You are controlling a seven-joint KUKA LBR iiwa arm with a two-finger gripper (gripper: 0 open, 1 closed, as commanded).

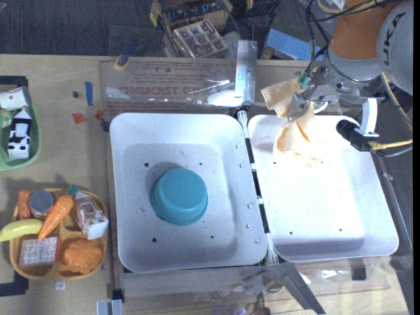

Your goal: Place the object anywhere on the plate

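While pinching a tan cloth (293, 131) above the right bin (328, 205), the end effector (303, 104) hangs apart from the blue plate (180, 196).

You look down at a slant from one fixed camera above the pale wooden bench (59, 77), both shallow white plastic bins (131, 136) fully framed at middling distance, the grey-and-orange arm (367, 25) entering from your right.

Grey arm (394, 31) with orange band, black cables, perhaps "KUKA" lettering.
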